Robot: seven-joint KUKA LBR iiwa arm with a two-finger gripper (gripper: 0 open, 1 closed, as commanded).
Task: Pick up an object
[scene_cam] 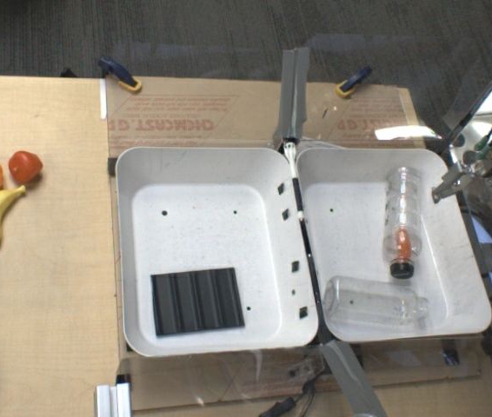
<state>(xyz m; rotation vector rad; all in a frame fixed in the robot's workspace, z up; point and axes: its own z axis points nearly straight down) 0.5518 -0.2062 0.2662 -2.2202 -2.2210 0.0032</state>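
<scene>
Bright, even light; glare upper right

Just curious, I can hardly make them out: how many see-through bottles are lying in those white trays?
2, both in the right bin: one clear bottle with a black cap lies lengthwise, and another clear bottle lies crosswise near the front edge.

At the right edge of the frame, about a third of the way down, a small part of the robot [481, 159] shows. It is pale grey metal with dull silver brackets, angular rather than rounded. A thin grey strut slants from the upper right corner toward it. Dark cables, one greenish, loop down alongside. A short pointed metal piece [448, 188] juts left. Finer details are too small and blurred to tell.
</scene>
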